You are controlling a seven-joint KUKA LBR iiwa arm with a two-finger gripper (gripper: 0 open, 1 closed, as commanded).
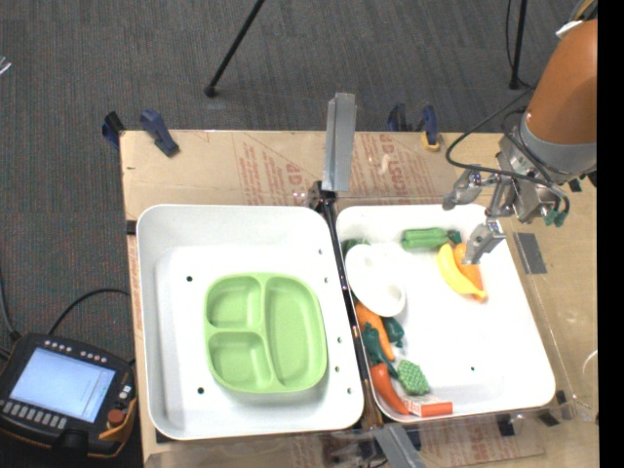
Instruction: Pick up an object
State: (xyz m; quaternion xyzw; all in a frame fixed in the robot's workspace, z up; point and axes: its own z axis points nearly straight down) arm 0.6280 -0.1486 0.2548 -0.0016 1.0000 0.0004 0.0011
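gripper [485, 239] hangs open just over the yellow banana [456, 271], holding nothing.

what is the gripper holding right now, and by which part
Nothing is visibly held. The gripper hangs over the right bin just above the banana, with nothing seen between its fingers.

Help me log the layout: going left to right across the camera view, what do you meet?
Teach pendant → left bin → green divided plate → white bowl → green cucumber → yellow banana, with the end effector just above it.
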